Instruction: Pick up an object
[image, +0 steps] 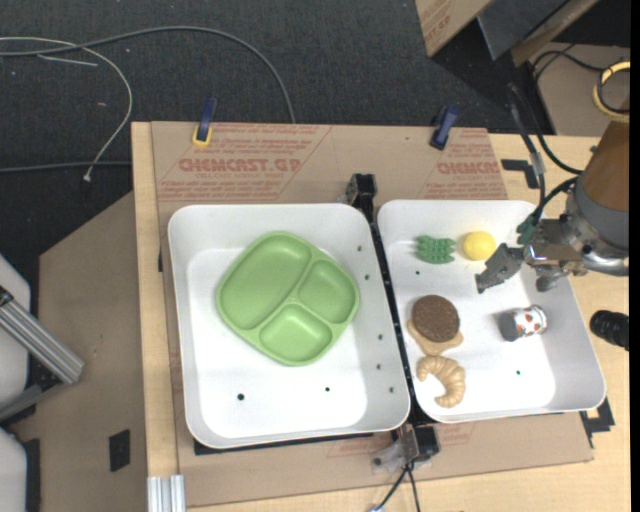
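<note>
The right bin (570, 385) holds several items: a small green toy (433, 249), a yellow ball (478, 245), a round brown patty (436, 318), a croissant (443, 378) and a small red-and-white can (523, 323) lying on its side. My gripper (522, 285) hangs over the bin's upper right part, open, with nothing between its fingers. One dark finger (495, 270) points down-left, just right of the yellow ball. The can lies just below the gap between the fingers and is not touched.
A green divided plate (288, 297) lies in the left bin (200, 400). Blue clamps (205, 125) hold the cardboard at the back. Cables run behind the arm at the right.
</note>
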